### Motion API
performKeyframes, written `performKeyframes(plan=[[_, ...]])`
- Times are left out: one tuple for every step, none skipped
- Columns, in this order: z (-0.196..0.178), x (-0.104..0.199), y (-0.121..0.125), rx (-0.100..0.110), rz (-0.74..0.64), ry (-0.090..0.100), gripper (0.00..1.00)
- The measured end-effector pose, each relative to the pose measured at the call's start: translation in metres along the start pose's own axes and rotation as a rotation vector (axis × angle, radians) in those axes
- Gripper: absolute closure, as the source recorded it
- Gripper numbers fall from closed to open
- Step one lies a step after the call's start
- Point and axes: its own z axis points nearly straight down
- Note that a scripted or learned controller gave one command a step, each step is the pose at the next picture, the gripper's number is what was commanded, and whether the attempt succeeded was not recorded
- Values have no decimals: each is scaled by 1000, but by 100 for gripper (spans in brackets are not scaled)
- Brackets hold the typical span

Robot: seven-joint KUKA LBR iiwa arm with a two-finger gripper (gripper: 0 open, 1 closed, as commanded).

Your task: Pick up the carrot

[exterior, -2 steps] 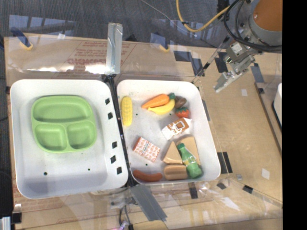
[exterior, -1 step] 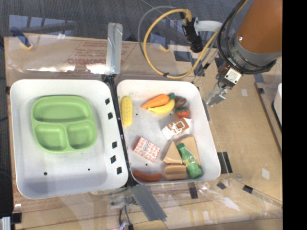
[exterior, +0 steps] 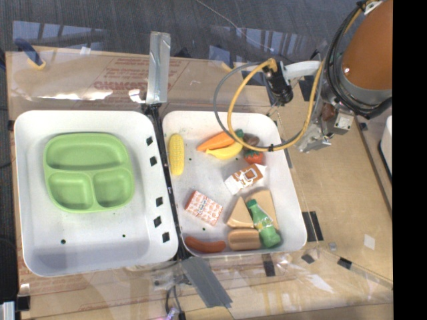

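The carrot (exterior: 215,141) is orange and tapered, lying in the upper middle of the right bin (exterior: 288,179). It touches a yellow banana (exterior: 228,152) just below it. My gripper (exterior: 321,131) hangs off the grey arm past the bin's right rim, well to the right of the carrot and apart from it. Nothing shows at its tip.
The right bin also holds a corn cob (exterior: 176,153), a red and a brown piece (exterior: 253,157), a small white carton (exterior: 243,177), a pink box (exterior: 203,207), a green bottle (exterior: 263,223), a bread wedge (exterior: 241,211) and a sausage (exterior: 205,245). In the left bin sits a green divided plate (exterior: 88,172).
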Motion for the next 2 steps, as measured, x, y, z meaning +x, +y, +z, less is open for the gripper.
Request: performKeyframes(plan=[[2,-52,11,1,1,-1,100],[-114,-62,13,1,2,17,100]])
